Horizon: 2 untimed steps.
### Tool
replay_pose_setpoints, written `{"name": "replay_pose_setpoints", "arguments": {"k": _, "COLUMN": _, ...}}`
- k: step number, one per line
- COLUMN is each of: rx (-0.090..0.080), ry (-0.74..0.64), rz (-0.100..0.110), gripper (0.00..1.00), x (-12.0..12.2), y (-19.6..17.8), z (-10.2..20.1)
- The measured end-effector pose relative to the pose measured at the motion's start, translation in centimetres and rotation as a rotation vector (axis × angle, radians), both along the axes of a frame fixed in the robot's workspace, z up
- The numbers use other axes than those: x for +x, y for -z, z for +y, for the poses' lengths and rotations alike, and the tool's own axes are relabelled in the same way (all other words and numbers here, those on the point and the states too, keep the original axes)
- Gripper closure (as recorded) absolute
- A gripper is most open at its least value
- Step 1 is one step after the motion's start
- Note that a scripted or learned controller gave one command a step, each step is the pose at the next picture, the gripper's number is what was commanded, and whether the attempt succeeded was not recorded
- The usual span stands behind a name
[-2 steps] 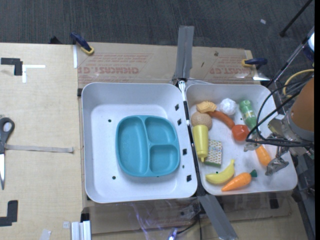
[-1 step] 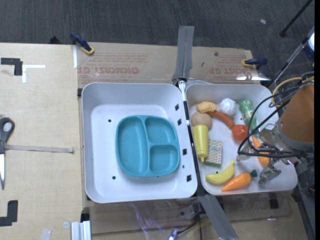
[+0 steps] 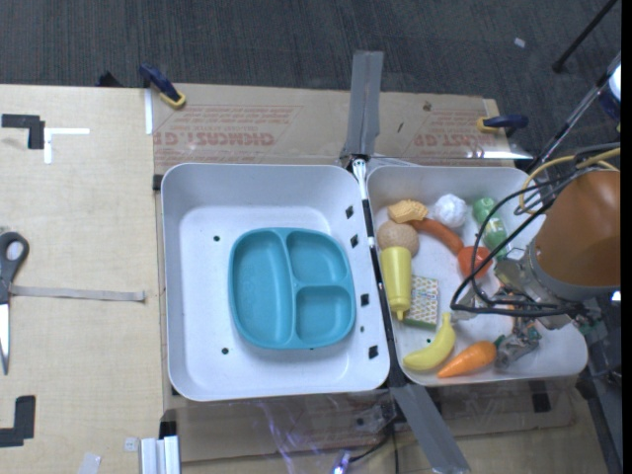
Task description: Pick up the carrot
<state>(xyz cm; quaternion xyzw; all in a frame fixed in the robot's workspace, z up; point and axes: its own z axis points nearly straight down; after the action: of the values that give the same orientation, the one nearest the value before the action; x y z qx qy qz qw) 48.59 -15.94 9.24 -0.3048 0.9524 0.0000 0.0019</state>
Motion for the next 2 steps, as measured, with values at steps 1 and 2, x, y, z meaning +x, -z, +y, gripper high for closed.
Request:
{"name": "replay_pose_setpoints", "arguments": {"k": 1, "rx": -0.003, "ry": 0.134, "rz": -0.003, "gripper": 0.00, "x": 5.1, "y": -0.1, "z": 5.0}}
{"name": "replay_pose_setpoints", "arguments": {"k": 2, "rx": -0.001, "ry": -0.143, "rz": -0.002, "gripper": 0.00, "x": 6.1, "y": -0.1, "z": -1.7}}
